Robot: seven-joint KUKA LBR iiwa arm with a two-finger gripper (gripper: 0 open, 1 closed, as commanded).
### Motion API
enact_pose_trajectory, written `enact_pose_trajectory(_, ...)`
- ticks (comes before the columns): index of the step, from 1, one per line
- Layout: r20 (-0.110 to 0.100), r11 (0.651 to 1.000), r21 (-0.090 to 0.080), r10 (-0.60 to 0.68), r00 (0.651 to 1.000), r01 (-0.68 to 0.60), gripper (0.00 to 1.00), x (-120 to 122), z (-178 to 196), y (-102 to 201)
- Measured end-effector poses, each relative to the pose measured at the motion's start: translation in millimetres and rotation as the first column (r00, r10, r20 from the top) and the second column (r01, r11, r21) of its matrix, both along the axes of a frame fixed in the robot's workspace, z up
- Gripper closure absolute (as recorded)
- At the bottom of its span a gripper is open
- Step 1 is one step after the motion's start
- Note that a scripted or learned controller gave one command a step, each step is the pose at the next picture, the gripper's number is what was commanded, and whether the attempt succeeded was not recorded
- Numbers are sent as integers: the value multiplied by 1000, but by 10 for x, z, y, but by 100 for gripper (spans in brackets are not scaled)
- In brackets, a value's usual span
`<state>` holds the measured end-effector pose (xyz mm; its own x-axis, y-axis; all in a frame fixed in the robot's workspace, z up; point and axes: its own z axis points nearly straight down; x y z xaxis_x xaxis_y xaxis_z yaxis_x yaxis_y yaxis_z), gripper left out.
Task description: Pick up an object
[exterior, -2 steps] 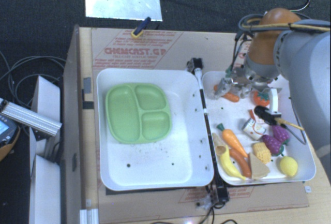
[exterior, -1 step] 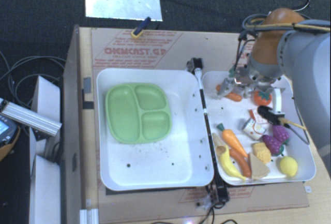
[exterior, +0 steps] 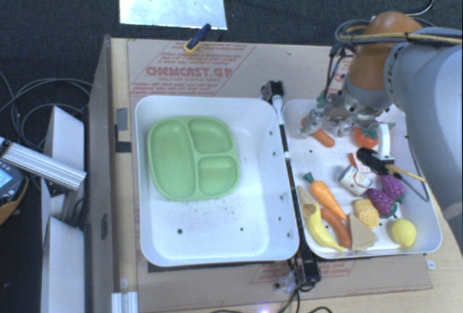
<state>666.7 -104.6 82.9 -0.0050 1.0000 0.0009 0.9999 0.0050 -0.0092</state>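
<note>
Gripper [exterior: 318,122]: metal, low over the right bin's [exterior: 432,232] far-left corner; open or closed, cannot tell.
Small carrot [exterior: 323,136]: smooth orange plastic, stubby, just beside the gripper; long axis runs left-right, slightly slanted.
Green tray [exterior: 193,157]: glossy, rounded, three compartments, in the left bin [exterior: 217,243].

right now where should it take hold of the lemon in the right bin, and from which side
Grip the lemon across its narrower middle, coming straight down from above. It lies in the right bin's near corner, close to the rim, so a sideways approach looks blocked there. The corn and grapes crowd its left, so I'd set the fingers front to back, where there seems more room.
</note>
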Motion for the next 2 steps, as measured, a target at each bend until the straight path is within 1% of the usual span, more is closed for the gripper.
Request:
enact_pose_trajectory(1,5,1000,0,2,1000,-2,100,15,116,1)
enact_pose_trajectory(2,14,1000,0,0,1000,0,100,-415,1029,411)
